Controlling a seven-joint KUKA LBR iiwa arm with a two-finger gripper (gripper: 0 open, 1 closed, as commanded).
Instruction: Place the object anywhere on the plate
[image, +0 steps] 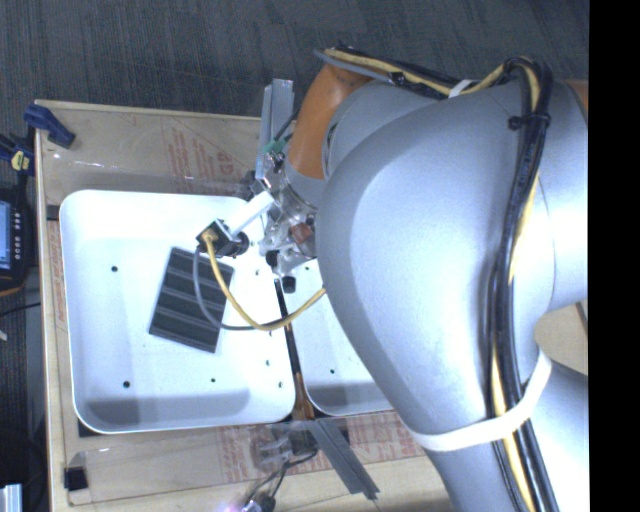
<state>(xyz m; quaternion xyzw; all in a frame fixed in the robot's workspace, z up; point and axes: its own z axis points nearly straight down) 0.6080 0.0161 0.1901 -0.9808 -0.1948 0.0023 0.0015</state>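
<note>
2 white bins sit side by side. The left bin (110, 340) holds 1 thing, a dark ribbed panel (188, 300), lying flat near its middle and turned askew to the bin's walls. The panel is a dark grey rectangle with parallel raised strips. The right bin (335, 375) is mostly covered by the grey arm (450, 250). The gripper (283, 245) hangs over the seam between the bins, near the panel's upper right corner. Whether it is open, closed or gripping anything cannot be told.
</note>
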